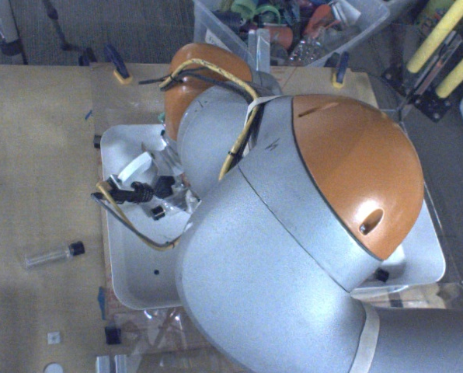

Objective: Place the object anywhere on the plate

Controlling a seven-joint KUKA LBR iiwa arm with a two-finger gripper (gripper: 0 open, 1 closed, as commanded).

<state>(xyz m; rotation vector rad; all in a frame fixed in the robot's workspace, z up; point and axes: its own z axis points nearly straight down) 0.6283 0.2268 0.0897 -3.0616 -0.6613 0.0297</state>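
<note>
My arm's grey and orange body reaches across from the right and covers most of both bins. The gripper (172,195) hangs low over the back part of the left bin (130,282), near its left wall. The wrist and cables crowd around it. Whatever lies under the arm in either bin is hidden. A small dark speck (155,271) lies on the bare floor of the left bin, in front of the gripper.
A clear tube with a black cap (53,255) lies on the wooden bench left of the bins. A clear tub of mixed toys (290,10) stands at the back. Yellow foam rods (449,29) lean at the back right. The right bin's rim (429,259) peeks out beside the arm.
</note>
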